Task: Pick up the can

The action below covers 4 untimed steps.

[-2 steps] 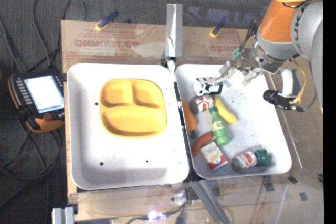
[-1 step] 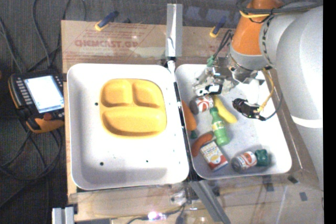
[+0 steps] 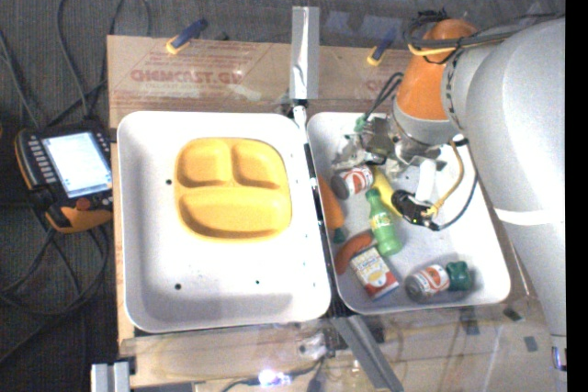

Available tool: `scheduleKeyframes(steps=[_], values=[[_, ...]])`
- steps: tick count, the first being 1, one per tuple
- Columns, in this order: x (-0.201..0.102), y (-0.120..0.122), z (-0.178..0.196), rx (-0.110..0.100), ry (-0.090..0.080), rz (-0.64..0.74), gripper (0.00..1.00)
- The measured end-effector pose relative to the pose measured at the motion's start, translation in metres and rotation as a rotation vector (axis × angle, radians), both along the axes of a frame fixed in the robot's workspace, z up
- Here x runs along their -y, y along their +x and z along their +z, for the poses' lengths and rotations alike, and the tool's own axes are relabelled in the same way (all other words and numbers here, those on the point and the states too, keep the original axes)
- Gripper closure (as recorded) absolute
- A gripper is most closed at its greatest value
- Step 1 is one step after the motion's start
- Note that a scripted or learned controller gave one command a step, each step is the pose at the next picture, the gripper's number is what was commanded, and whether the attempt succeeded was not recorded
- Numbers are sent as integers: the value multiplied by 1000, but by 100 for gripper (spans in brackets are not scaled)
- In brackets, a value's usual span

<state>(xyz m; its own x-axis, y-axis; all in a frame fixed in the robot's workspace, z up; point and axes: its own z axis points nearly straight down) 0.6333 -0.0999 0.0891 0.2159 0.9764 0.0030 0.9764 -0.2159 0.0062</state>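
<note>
- Camera view, right bin (image 3: 501, 275): the can (image 3: 355, 181) lies on its side in the upper left part of this bin, beside a green bottle (image 3: 382, 221) and a carrot (image 3: 331, 205).
- Gripper (image 3: 369, 145) sits just above the can in the frame, close to or touching it; whether the fingers are apart or together cannot be told.
- A second tin (image 3: 428, 281) lies at the lower right of the bin, next to a green block (image 3: 458, 274).
- Recommended: centre the fingers across the can's round body, clear of the bottle, then close before lifting.
- Left bin (image 3: 147, 280) holds a yellow tray (image 3: 233, 187).
</note>
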Motion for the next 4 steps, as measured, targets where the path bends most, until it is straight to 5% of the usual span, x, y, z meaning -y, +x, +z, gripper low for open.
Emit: scheduleKeyframes(steps=[1,2,3,4], values=[[0,0,0,0,0,0,0],[-1,1,10,2,0,2,100],[95,4,74,-8,-5,3,100],[95,3,74,-9,-6,3,0]])
